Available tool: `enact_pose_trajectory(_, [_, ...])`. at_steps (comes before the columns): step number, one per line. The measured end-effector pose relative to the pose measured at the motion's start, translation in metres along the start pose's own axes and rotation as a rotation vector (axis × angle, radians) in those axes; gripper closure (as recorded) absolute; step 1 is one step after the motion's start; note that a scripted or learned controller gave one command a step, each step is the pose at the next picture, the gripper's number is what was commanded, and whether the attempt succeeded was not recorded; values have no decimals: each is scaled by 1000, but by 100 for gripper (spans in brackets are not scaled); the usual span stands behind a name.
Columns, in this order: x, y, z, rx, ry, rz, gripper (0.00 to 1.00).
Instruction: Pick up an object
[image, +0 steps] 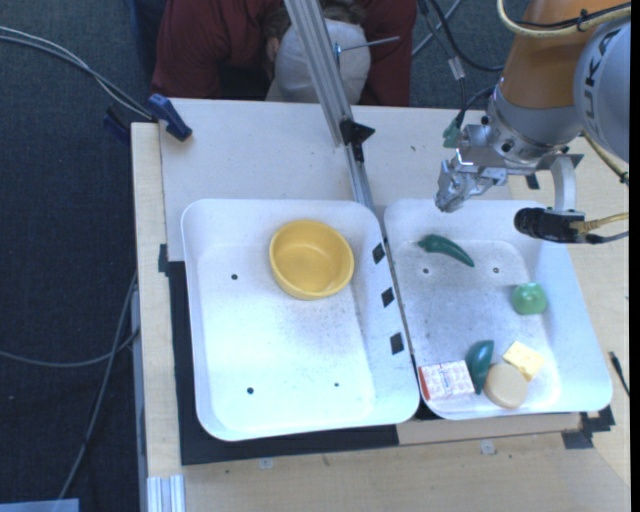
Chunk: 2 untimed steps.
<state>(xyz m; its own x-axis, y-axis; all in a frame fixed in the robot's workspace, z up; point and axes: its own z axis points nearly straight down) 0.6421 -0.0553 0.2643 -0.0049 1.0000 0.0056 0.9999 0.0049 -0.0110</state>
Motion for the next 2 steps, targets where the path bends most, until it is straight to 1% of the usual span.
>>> enact_pose_trajectory(1, [51,0,18,2,-1,1,100])
enact_pose_trajectory(2, [110,-2,33,4,-1,-1,100])
